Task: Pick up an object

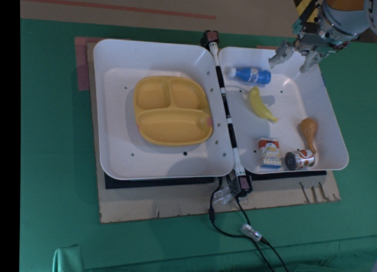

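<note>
On the green-covered worktop (53,147), two white bins are seen side by side, with a tangle of cables (244,221) trailing off the near edge. At the near end of the right bin (330,118), three small items are grouped: a small carton (270,152) with an orange-and-white label, a toy can (300,159) lying on its side just to the right of it, and a brown toy drumstick (308,130) just beyond the can. All three are judged light and rigid; the can is likely to roll if nudged, and the drumstick would best be taken across its narrow shank. Further in, a yellow toy banana (261,105) lies alone near the middle of the bin, well apart from the rest. It is judged the easiest target: light, stiff, smooth plastic, best pinched across its thickest middle, at right angles to the curve. At the far end, a blue bottle (250,75) rests on its side, cap towards the divider; it is round and slippery, so a hold across the body is advised. The left bin (115,88) is occupied by a yellow compartment tray (172,110), broad and flat, a poor candidate. Over the far right corner of the right bin, the gripper (296,57) is poised with fingers spread and nothing between them.
</note>
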Tool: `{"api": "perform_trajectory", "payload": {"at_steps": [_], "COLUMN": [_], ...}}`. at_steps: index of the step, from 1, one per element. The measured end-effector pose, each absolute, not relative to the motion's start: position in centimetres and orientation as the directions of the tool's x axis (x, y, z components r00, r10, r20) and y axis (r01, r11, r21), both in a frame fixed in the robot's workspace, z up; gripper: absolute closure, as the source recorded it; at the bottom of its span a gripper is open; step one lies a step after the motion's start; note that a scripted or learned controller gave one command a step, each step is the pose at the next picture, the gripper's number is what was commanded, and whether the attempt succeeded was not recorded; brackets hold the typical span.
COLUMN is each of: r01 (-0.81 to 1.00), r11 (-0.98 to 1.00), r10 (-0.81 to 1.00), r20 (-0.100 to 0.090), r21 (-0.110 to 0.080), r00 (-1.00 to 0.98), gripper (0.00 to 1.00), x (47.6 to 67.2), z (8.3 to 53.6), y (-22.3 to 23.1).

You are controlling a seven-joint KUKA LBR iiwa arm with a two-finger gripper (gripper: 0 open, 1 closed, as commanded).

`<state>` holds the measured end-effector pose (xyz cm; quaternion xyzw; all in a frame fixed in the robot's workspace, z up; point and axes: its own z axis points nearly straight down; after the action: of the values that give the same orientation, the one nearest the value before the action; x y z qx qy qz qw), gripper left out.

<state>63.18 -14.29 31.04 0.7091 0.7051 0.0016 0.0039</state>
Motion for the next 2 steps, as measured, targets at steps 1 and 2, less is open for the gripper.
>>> {"api": "perform_trajectory", "payload": {"at_steps": [1, 2], "r01": [1.0, 1.0], "r11": [-0.007, -0.011], "r10": [1.0, 1.0], "r20": [-0.004, -0.006], "r21": [0.006, 0.02], "r00": [0.007, 0.011], "gripper": [0.0, 1.0], "x": [57.1, 57.3], "z": [21.4, 23.0], "y": [-12.6, -12.7]}}
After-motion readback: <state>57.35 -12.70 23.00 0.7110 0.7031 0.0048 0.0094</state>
